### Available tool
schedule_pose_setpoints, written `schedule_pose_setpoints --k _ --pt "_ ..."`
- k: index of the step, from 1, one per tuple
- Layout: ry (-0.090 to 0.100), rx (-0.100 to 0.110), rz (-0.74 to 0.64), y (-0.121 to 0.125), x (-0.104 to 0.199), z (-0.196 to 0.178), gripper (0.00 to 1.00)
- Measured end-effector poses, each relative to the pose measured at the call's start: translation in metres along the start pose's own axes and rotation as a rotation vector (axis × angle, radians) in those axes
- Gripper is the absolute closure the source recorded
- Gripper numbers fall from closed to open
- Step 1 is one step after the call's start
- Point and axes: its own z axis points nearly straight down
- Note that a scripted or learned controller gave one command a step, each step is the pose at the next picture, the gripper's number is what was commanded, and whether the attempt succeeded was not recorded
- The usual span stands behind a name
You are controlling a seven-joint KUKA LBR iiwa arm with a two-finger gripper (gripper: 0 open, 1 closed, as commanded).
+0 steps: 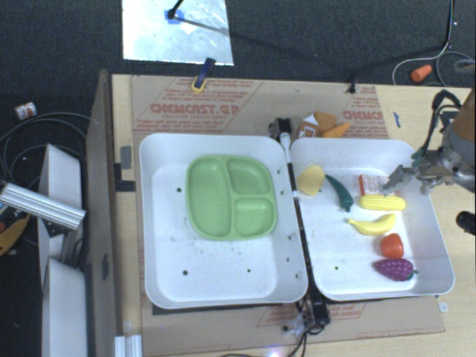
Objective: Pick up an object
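Crowding right bin [428,222] — plate [230,197] apart

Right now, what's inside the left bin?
A green divided plate lying flat in the left bin, its compartments bare. The bin floor under the plate is covered.

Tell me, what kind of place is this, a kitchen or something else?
Probably a robotics lab, not a kitchen. Two white bins sit on a cardboard-covered bench, toy food such as a plastic banana lies in the right one, and loose cables trail across the dark floor.

Toy corn cob [382,202], yellow, flat in right bin [431,274]
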Motion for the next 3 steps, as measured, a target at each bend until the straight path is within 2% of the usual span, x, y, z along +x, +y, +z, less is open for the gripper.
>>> schedule_pose_setpoints --k 1,2,3 --pt "-0.002 -0.013 -0.004 -0.039 0.001 0.087 0.00" --pt "0.003 -0.003 -0.010 0.026 0.052 0.104 0.00" --pt "0.001 0.005 0.005 -0.030 0.007 0.104 0.00"
